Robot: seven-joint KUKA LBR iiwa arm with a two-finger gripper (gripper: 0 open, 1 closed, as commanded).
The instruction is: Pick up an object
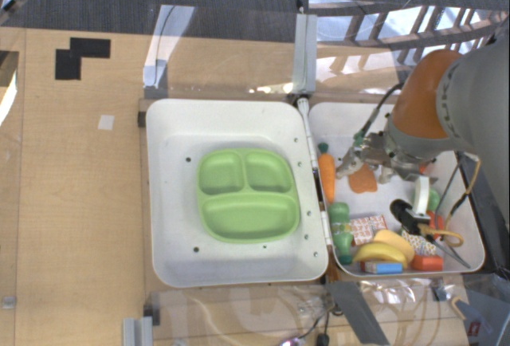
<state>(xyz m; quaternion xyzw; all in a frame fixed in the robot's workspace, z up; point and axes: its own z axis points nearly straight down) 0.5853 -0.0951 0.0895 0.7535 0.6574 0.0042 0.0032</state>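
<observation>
A yellow banana [386,247] lies at the near edge of the right bin [343,121], among small toys. Further back, a flat orange piece [363,180] sits near a carrot [327,175]. The claw [360,159] hangs close over the orange piece; I cannot tell whether it is apart or together. The left bin [171,177] holds a green divided plate [247,194].
</observation>
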